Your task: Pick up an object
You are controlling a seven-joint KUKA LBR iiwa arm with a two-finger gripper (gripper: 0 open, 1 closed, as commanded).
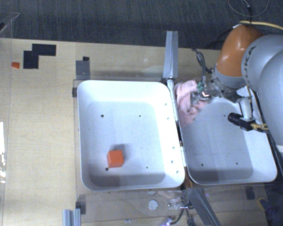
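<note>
Bunching against the right bin's (236, 173) far-left corner, the pink cloth (186, 101) sits just left of the pincer (201, 94) — touching or nearly so. Can't tell the pincer's state. Orange block (115, 158) lies well apart — left bin (127, 102), near side.

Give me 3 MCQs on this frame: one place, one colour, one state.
1. Where does the orange block lie?
A. left bin, near front wall
B. right bin, centre
C. on the bench outside the bins

2. What colour is the cloth?
A. blue
B. pink
C. green

3. How does the cloth lie?
A. folded flat in the left bin's middle
B. crumpled in the right bin's far-left corner, against the divider
C. hanging off the bench edge

Key: 1 A, the block sits on the left bin floor toward its front wall. 2 B, it is pale pink. 3 B, it bunches up in the right bin beside the end effector.
</note>
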